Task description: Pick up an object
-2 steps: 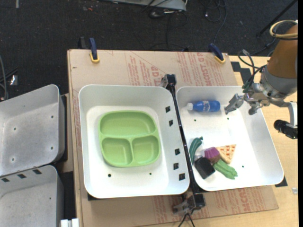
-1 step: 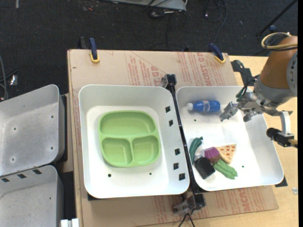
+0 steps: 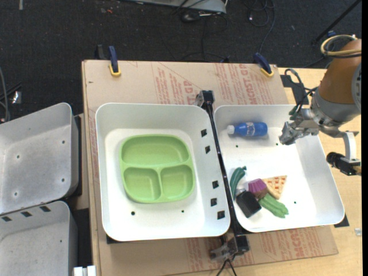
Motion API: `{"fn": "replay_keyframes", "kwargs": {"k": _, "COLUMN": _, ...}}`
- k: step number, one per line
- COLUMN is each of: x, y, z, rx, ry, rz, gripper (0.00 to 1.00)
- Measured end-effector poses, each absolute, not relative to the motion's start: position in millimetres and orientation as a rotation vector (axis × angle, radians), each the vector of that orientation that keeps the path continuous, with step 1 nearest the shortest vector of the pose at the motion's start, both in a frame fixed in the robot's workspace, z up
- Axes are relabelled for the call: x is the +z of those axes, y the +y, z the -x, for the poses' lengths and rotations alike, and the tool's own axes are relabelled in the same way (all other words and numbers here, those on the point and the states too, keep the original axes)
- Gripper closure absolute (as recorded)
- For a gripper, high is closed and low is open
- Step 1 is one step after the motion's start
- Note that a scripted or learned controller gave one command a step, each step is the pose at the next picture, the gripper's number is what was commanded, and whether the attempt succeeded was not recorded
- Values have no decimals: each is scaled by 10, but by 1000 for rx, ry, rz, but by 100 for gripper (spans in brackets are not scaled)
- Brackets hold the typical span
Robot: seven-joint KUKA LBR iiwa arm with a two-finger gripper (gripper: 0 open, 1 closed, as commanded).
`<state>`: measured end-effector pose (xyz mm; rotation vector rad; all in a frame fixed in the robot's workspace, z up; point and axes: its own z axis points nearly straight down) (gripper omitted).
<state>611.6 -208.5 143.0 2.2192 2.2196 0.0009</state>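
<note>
In the right bin (image 3: pixel 313 171) a blue bottle with a white cap (image 3: pixel 248 130) lies on its side near the back. Toward the front sits a cluster: a dark green curved piece (image 3: pixel 237 177), a purple piece (image 3: pixel 257 186), a black block (image 3: pixel 248 203), a waffle-patterned wedge (image 3: pixel 276 185) and a green pea pod (image 3: pixel 274 206). My gripper (image 3: pixel 288 135) hangs over the bin's back right part, to the right of the bottle and apart from it. Nothing shows between its tips.
The left bin (image 3: pixel 109 154) holds a light green divided plate (image 3: pixel 156 167). Black clips line the divider between the bins (image 3: pixel 214 148). Grey metal panels (image 3: pixel 34 154) stand off the bench at left. Blue-yellow clamps (image 3: pixel 114 62) hold the board's back edge.
</note>
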Motion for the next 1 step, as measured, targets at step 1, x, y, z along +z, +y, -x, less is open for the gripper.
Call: {"fn": "replay_keyframes", "kwargs": {"k": 1, "x": 2023, "y": -2002, "z": -6169, "rx": 6, "ry": 2221, "rz": -2213, "gripper": 100}}
